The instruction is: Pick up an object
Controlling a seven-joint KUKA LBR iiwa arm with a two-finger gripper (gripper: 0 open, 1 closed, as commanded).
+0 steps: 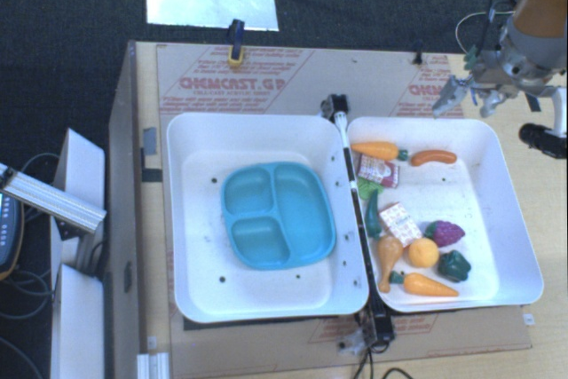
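Left bin point(191, 217): a shallow white bin holding one blue divided tray point(277, 215) – three compartments, lying flat and a little askew near the middle.
Divider: the two bins meet along a dark strip running from the top of the bins down to the near edge.
Right bin point(510, 217): white as well, with toy food scattered inside.
Far end of it: an orange carrot point(380, 151) with a green tip, and just beside it to the right an orange-red sausage point(434, 158); under the carrot, a small red-and-white packet point(376, 170).
Middle: a green piece point(372, 216) against the divider, touching a second small packet point(400, 223).
Near end: a tan drumstick point(389, 256), an orange point(422, 253), a purple bunch of grapes point(445, 233), a dark green vegetable point(454, 265) and another carrot point(428, 284) – all crowded close together.
Gripper point(468, 98): hanging above the far right corner of the right bin, over the bench board rather than the food; its two fingers stand spread apart with nothing between them.
Arm: grey with an orange band, coming in from the upper right.
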